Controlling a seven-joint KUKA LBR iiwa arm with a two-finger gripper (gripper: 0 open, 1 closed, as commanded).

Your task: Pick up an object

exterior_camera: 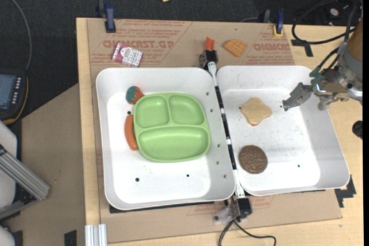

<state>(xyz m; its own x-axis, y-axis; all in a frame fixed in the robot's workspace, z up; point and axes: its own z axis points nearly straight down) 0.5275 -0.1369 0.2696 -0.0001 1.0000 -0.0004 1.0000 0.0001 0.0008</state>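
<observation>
Claw [295,98] hovering at right bin's [328,147] upper right, grip state unclear; toast [255,111] lying nearby, long axis running upper-left to lower-right.

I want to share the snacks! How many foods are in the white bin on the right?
2. A tan bread slice lies near the middle of the right bin, and a round brown cookie lies below it, toward the near edge. Nothing seems hidden there.

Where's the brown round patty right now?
The brown patty lies in the right bin, near its lower left corner, just below the tan bread slice and close to the divider between bins.
</observation>
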